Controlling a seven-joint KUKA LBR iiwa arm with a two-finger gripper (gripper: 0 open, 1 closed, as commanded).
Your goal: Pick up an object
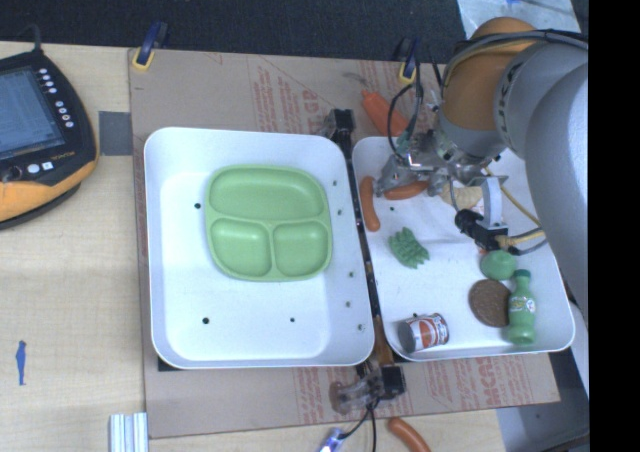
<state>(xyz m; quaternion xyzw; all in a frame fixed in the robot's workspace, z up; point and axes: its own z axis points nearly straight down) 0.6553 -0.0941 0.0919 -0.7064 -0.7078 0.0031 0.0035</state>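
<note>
My gripper (pixel 413 176) hangs low over the far left corner of the right bin (pixel 452 230). An orange carrot-like piece (pixel 404 192) lies right under it; whether it is gripped is hidden. A reddish-brown sausage (pixel 369 203) lies along the bin's left wall, just left of the gripper. Nearer the front are a green leafy toy (pixel 408 247), a green round piece (pixel 497 264), a brown disc (pixel 489 302), a green bottle (pixel 521 308) and a small can (pixel 425 331) on its side.
The left bin (pixel 175 270) holds a green divided plate (pixel 269 222). An orange carrot (pixel 378 108) lies outside, behind the right bin. A teach pendant (pixel 35 140) rests at the far left. The arm (pixel 540 130) covers the right bin's far right side.
</note>
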